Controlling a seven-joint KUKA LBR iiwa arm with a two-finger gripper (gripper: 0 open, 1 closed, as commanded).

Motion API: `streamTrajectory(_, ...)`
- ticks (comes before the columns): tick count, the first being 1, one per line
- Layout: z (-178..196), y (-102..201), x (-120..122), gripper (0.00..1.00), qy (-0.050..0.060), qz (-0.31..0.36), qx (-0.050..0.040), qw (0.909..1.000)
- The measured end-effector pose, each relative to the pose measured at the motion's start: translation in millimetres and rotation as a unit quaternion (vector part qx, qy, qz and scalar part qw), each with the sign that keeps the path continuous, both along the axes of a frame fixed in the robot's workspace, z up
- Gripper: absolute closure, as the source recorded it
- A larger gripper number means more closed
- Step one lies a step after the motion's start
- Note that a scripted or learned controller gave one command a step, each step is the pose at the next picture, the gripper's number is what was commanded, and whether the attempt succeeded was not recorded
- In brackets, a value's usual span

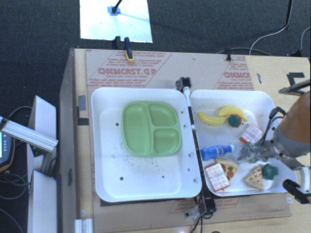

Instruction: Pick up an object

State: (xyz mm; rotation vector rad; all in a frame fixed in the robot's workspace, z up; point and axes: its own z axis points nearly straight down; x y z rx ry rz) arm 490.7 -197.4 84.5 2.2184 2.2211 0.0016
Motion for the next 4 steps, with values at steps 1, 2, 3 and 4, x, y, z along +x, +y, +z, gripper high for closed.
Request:
streamTrajectory(1,77,-9,76,0.00,-0.002,0.001,-0.0006,1.0000)
streamTrajectory(2,0,12,42,0.00,0.000,0.000,0.0002,1.0000)
streamTrajectory(3,12,11,44,1.00,-0.003,0.001,-0.0008,1.0000)
streamTrajectory(4,13,84,86,1.00,0.000,0.002,0.0011,1.0000)
